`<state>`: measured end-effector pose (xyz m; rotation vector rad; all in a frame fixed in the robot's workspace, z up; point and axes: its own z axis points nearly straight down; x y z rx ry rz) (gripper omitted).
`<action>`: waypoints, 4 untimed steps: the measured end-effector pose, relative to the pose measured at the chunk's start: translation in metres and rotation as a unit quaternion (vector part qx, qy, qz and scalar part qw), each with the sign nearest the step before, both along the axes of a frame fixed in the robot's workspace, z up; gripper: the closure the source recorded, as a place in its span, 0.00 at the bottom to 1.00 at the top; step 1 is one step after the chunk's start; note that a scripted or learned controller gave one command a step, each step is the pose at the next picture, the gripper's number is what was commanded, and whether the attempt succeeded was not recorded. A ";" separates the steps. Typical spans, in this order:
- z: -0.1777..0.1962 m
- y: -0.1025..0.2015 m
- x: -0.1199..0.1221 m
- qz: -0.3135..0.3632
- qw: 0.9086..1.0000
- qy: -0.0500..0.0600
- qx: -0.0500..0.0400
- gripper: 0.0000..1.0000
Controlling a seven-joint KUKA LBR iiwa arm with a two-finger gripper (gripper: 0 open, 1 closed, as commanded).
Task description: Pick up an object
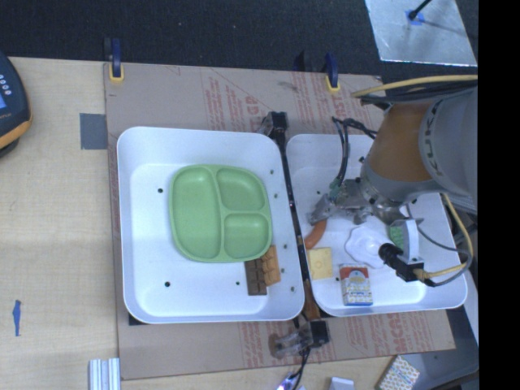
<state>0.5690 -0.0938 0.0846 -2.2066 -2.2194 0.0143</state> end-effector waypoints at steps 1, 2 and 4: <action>0.017 -0.003 0.003 0.001 1.000 -0.005 -0.002 1.00; 0.113 0.075 0.017 0.003 1.000 -0.011 0.001 1.00; 0.136 0.115 0.024 -0.001 1.000 -0.006 -0.001 0.00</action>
